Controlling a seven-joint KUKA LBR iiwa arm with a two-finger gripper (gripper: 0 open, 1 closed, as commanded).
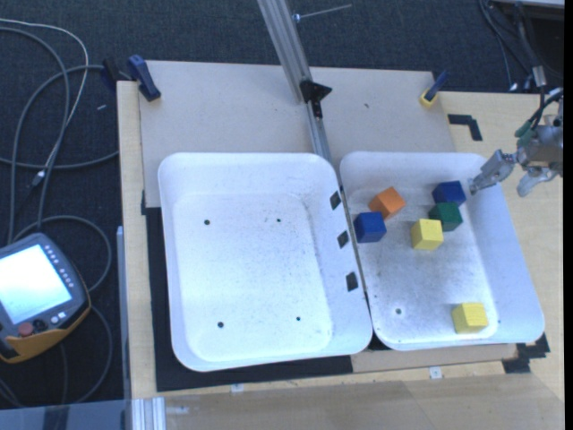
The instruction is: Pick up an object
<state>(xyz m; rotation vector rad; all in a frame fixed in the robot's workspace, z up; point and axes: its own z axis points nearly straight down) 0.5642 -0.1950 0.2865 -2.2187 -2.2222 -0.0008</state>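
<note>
Here the gripper (513,173) is hovering at the right bin's (515,249) far right rim, fingers spread apart and holding nothing. 6 blocks are lying in that bin; the nearest are a blue block (448,192) and a green block (445,214) touching it. The approach seems underway; next it is needing to center over 1 block, descend, and close.
</note>
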